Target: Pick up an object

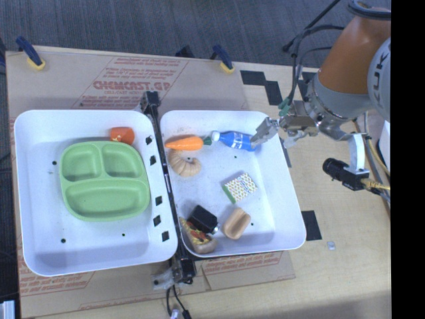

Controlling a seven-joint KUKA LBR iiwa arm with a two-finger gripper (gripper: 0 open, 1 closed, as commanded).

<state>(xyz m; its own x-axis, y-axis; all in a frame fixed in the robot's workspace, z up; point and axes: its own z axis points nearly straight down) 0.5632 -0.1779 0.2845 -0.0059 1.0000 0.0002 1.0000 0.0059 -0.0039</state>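
The gripper (263, 133) sits at the right bin's (282, 178) far-right rim, just beside the blue bottle (234, 140). Whether its fingers are open or closed I cannot tell. To pick the bottle well, it should probably straddle the body across its width — not the cap end. That bin also holds a carrot (184, 143), croissant (185, 165), patterned block (240, 187), black piece (202, 218) and bun (236, 223). The left bin (33, 198) holds a green tray (104, 179) and a tomato (122, 135).
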